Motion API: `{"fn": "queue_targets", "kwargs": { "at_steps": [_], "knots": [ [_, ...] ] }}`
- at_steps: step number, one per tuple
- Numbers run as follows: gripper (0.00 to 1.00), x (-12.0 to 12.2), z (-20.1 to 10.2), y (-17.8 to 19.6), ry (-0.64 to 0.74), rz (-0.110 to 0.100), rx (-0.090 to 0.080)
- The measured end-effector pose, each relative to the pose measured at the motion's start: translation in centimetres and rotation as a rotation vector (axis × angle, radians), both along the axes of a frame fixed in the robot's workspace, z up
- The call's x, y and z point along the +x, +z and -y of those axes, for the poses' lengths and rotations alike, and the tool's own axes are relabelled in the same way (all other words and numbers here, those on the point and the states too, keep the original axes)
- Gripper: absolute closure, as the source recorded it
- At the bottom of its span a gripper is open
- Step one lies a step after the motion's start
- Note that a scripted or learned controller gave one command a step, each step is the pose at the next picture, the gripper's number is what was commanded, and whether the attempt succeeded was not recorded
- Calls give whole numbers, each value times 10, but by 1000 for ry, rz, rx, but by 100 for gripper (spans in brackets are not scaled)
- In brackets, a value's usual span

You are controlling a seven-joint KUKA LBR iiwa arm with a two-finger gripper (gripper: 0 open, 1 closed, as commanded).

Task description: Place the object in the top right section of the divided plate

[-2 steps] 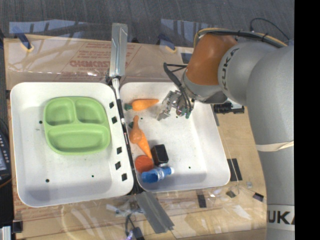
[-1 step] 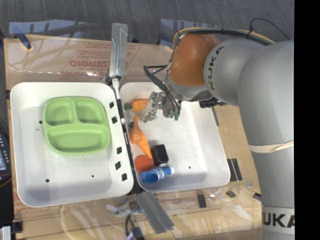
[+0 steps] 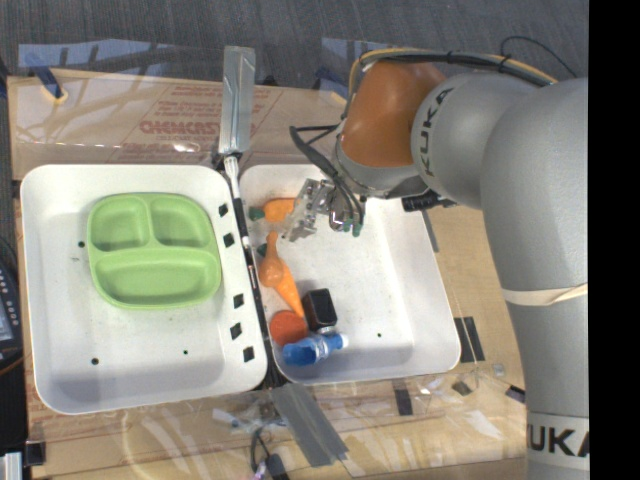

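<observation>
A green divided plate (image 3: 152, 249) lies in the left bin (image 3: 50, 348), with its top right section (image 3: 186, 221) bare. My gripper (image 3: 325, 224) hangs over the upper left part of the right bin (image 3: 395, 288). Its fingers stand apart, open, and I see nothing between them. A small orange piece (image 3: 280, 209) lies just left of the gripper. A long orange carrot-like object (image 3: 277, 271) stretches along the bin's left wall below it. Further down sit a red-orange lump (image 3: 287, 325), a black block (image 3: 320, 308) and a blue bottle (image 3: 312, 348).
A raised divider with black clips (image 3: 240, 268) separates the two bins. The grey arm with its orange band (image 3: 385, 118) covers the bench at the right. Cardboard and tape (image 3: 150, 118) lie behind the bins.
</observation>
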State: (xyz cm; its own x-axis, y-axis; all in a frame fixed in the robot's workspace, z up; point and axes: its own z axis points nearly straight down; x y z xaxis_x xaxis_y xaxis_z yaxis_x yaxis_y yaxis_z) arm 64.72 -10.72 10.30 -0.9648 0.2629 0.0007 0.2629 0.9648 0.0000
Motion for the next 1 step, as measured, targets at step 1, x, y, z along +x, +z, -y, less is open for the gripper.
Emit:
{"fn": "queue_targets", "kwargs": {
  "at_steps": [1],
  "knots": [
    [100,1,0,11,3,2,0]
  ]
}}
